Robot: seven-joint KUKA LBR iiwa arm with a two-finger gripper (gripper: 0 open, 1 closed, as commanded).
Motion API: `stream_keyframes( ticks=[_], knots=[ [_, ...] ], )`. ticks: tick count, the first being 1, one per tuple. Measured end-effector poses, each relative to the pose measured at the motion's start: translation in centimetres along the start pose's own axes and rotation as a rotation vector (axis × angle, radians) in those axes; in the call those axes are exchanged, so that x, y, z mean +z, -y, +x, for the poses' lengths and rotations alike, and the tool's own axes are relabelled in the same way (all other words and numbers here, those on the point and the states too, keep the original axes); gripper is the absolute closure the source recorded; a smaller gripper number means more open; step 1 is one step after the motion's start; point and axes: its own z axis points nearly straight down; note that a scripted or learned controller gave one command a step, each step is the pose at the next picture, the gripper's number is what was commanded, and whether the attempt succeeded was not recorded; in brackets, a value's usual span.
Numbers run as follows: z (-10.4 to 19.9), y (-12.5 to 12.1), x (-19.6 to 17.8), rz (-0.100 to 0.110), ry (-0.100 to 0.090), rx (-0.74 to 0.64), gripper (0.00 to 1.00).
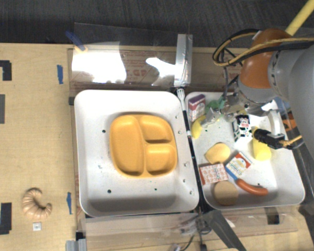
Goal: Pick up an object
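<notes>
camera view: gripper over cluttered right bin; its state cannot be told.

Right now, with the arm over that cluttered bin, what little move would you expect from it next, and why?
Probably a short descent straight down. The gripper hangs over the far corner of the right bin, near a small carton and a yellow piece, with nothing visibly between its fingers. Since many objects crowd that corner, lowering onto one seems the likeliest step.
</notes>
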Motion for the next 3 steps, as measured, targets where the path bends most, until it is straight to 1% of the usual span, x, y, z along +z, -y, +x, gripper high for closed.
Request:
stream_keyframes(
  ticks=[1, 2, 3],
  knots=[
    [-0.7, -1.6, 0.2, 0.026, -0.005, -0.075, 0.00],
    [-10.0, 2.3, 0.8, -0.003, 0.006, -0.237, 0.00],
    [-6.4, 11.1, -9.8, -0.009, 0.007, -0.097, 0.00]
  ],
)
